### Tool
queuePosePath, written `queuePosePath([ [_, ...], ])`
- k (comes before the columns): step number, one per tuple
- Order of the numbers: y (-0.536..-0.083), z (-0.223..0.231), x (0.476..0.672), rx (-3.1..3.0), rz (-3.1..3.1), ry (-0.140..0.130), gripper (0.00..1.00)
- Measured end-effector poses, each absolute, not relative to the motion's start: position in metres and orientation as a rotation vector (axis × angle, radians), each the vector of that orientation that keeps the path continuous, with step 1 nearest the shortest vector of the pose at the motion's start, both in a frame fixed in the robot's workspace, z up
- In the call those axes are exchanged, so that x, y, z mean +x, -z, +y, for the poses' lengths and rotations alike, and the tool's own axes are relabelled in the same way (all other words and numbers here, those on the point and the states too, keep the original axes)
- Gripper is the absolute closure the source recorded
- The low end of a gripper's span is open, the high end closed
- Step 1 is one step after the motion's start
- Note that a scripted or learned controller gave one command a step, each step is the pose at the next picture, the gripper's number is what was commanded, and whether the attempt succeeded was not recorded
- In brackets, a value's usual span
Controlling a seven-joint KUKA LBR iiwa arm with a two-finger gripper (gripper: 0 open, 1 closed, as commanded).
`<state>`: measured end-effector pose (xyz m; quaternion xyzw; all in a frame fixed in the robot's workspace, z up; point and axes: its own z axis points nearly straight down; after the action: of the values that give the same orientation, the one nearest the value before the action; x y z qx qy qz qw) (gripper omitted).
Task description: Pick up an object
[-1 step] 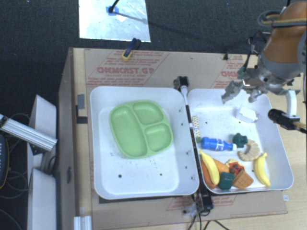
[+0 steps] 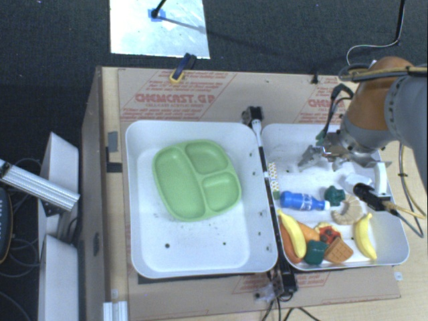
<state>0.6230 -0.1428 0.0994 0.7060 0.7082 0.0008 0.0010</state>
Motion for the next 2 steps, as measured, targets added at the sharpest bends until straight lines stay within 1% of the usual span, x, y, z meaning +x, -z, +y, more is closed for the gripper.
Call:
queuePosePath([
  [1, -0.084, -0.101, 0.583, 2.218, 2.225, 0.000, 0.00],
  [2, -0.085, -0.089, 0.649, 2.215, 2.224, -0.004, 0.00],
])
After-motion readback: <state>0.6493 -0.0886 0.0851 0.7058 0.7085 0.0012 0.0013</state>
